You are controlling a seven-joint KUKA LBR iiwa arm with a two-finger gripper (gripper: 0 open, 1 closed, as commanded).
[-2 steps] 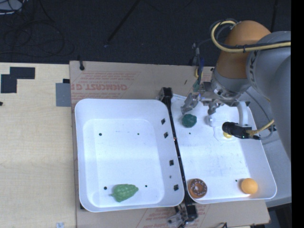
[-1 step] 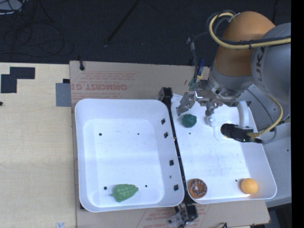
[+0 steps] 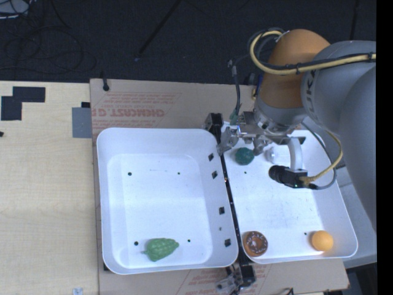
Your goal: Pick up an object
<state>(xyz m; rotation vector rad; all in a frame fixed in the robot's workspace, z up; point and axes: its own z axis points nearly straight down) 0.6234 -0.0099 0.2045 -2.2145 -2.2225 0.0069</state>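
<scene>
The grey arm [image 3: 344, 97] reaches in from the right and ends over the far left corner of the right bin [image 3: 288, 217]. Its gripper [image 3: 245, 145] hangs directly above a dark green ball [image 3: 244, 157], which sits just under the metal parts near the divider between the bins. Whether the ball is gripped or merely lies beneath cannot be told from this angle. At the near edge of the same bin rest a brown round doughnut-like piece [image 3: 255, 243] and, well to its right, an orange ball [image 3: 322, 241]. The left bin [image 3: 156, 149] holds a light green bumpy lump [image 3: 161, 248] near its front edge.
</scene>
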